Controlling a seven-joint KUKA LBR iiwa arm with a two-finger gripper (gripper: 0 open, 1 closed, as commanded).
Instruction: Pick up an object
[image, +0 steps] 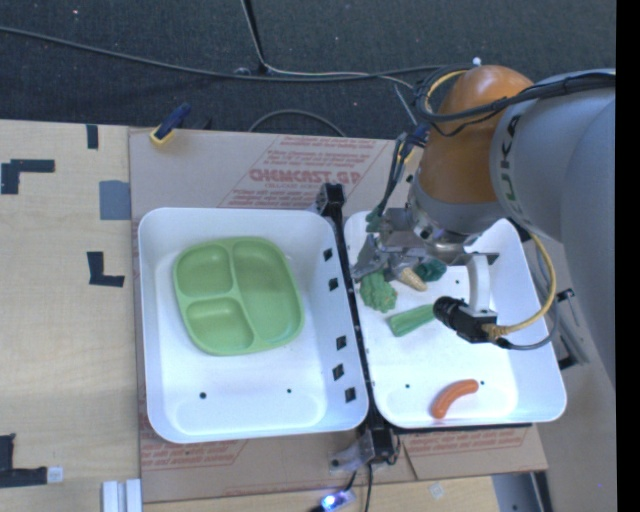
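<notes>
The gripper (392, 262) is lowered over clustered toy food, presumably for a grasp; its state cannot be told. A green broccoli piece (378, 291) lies just below it, an orange sausage (455, 397) well apart.

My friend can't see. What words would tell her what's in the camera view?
A grey and orange robot arm reaches over the right bin, above small green toys and near an orange sausage. The left bin holds a green divided plate.
</notes>
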